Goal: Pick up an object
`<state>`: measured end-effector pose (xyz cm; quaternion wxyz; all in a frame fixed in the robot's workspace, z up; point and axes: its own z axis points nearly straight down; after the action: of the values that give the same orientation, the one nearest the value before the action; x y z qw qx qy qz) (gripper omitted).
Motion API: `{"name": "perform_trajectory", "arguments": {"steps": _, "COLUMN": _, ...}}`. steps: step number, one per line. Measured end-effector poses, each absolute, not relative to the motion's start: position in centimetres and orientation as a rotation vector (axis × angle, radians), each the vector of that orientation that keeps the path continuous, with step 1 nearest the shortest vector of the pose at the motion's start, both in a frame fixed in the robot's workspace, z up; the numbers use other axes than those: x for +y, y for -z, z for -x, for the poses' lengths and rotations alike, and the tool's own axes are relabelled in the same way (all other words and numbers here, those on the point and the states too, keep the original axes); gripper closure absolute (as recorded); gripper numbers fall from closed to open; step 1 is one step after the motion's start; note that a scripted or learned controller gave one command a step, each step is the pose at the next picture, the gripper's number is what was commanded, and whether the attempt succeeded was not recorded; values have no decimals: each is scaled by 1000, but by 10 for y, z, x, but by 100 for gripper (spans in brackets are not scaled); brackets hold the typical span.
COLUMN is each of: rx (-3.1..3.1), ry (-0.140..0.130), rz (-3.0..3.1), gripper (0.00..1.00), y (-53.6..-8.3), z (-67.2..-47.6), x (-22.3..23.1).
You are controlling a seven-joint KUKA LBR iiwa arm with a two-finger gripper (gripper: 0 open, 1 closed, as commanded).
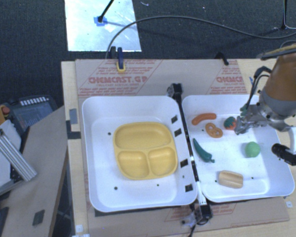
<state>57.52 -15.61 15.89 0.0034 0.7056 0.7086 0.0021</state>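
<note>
Two shallow white bins on the worktop, side by side and touching along a black hinge line. Under both, a cardboard sheet (150, 71) with red lettering.

In the left bin (97, 143), a yellow divided plate (144, 150) with three compartments, lying flat near the middle.

In the right bin (275, 183), six small toy foods, all apart from one another:
- red sausage (204, 118) near the far-left corner, lying slightly tilted
- pretzel (214, 131) just beside and in front of the sausage
- small red and green piece (230, 122) to the right of the pretzel, too small to name
- dark green pepper (203, 151) at the left wall, lying at a slant
- green ball (252, 148) right of centre
- bread roll (230, 179) near the front edge

From the right, the arm (284, 83), grey with an orange band, reaching in over the right bin. Gripper (239, 126) low over the bin's far part, just beside the small red and green piece, perhaps touching it; contact not clear. Open or shut: cannot tell. Nothing seen to be held.

Beyond the bins, a shiny metal sheet (102, 23) on dark carpet, and a yellow clamp (120, 62) on the cardboard's far edge. At the left, a handheld control unit (31, 110) and an aluminium rail (11, 152).
</note>
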Motion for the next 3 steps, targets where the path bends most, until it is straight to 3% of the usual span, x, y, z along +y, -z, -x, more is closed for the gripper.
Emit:
{"name": "perform_trajectory", "arguments": {"steps": 1, "rx": 2223, "ry": -6, "rz": -2211, "gripper": 100, "y": -210, "z": -577, "x": -156}}
{"name": "perform_trajectory", "arguments": {"steps": 3, "rx": 2232, "ry": -4, "rz": -2210, "gripper": 100, "y": -200, "z": -596, "x": -53}}
